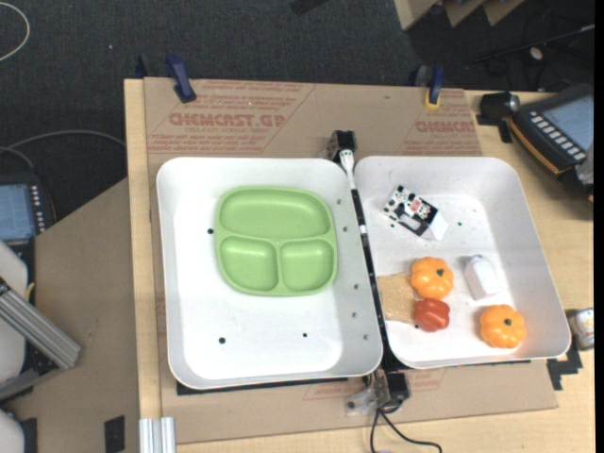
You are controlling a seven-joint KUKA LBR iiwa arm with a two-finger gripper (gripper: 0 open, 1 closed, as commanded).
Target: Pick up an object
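In the lower right of the frame, inside the right bin (528,206), an orange pumpkin (501,326) lies nearest; to its left a red pepper (431,314) touches a second orange pumpkin (431,276); a small white object (481,276) lies between; further up, a black-and-white toy (413,209). The nearest pumpkin looks light, stiff and smooth; I would grip across its round middle. About the claw I cannot tell anything. The green tray (276,242) sits in the left bin (189,328).
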